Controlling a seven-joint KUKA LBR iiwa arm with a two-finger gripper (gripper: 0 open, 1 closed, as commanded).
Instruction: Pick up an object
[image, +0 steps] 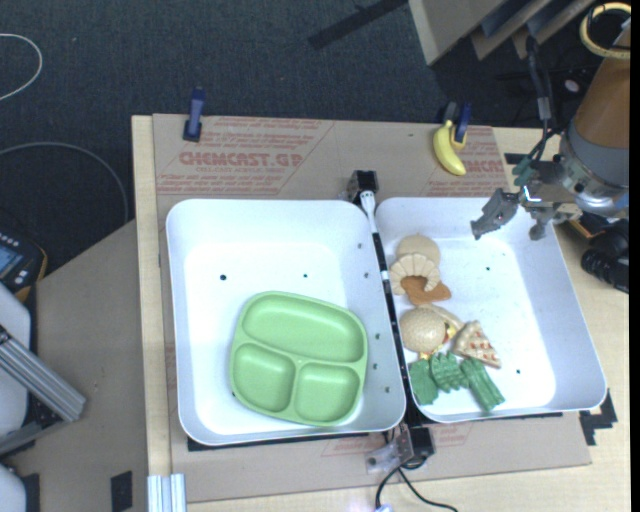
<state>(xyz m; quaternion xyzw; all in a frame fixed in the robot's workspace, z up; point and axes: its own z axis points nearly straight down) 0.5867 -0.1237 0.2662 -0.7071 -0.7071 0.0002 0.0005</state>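
Two bins sit on the table, toys heaped in the right bin.
Tool, fingers apart, should drop squarely over the shell.

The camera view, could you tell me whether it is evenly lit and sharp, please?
Camera view: light is soft and even, with faint shadows beside the green tray and the toy food; the white bins are bright but not blown out; the gripper looks slightly soft; the dark floor is dim.

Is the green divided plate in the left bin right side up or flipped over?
Right side up: the green divided plate shows its three hollow compartments facing upward.
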